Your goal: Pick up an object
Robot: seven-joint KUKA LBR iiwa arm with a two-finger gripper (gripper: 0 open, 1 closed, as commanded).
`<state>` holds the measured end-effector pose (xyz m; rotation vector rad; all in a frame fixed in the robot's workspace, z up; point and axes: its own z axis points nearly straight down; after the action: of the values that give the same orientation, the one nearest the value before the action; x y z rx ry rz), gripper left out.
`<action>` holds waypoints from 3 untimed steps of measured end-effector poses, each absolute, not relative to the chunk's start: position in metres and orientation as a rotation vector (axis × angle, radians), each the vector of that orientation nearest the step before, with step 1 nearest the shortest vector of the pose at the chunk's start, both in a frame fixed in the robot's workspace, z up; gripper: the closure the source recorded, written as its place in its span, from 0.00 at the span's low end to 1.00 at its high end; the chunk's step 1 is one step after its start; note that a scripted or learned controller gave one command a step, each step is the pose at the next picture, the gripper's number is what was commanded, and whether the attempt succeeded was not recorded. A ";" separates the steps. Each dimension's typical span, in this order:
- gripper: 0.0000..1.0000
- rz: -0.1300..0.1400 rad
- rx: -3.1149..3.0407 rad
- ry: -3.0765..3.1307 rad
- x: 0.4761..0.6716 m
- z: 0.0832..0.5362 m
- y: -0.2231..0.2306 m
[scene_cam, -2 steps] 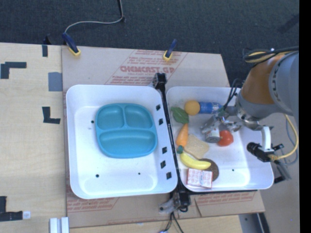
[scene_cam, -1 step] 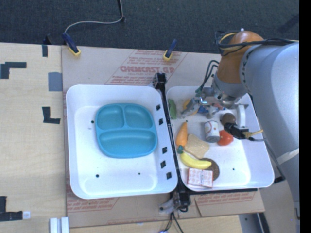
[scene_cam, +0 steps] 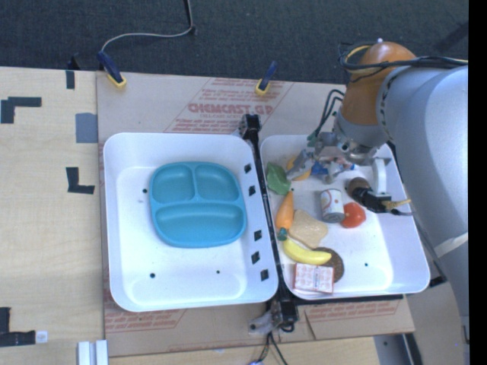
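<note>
Reaching from the right, the arm is lowering its gripper (scene_cam: 329,157) into the right bin (scene_cam: 396,268), positioning over cluttered toy food (scene_cam: 304,230); finger spacing is impossible to tell.

Single fixed camera above bench (scene_cam: 46,204), slanted down, both bins (scene_cam: 122,226) framed.

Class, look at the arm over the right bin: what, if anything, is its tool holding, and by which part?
It cannot be told: the tool sits low among the clutter at the far end of the right bin, its tip hidden.
</note>
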<state>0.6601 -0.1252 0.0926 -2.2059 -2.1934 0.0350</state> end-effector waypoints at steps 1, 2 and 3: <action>0.00 0.029 -2.194 -2.196 0.662 0.084 -0.137; 0.00 0.036 -2.216 -2.200 0.662 0.083 -0.126; 0.00 0.036 -2.219 -2.202 0.662 0.083 -0.120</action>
<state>0.6624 -0.1196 0.0830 -2.2194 -2.2023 0.0359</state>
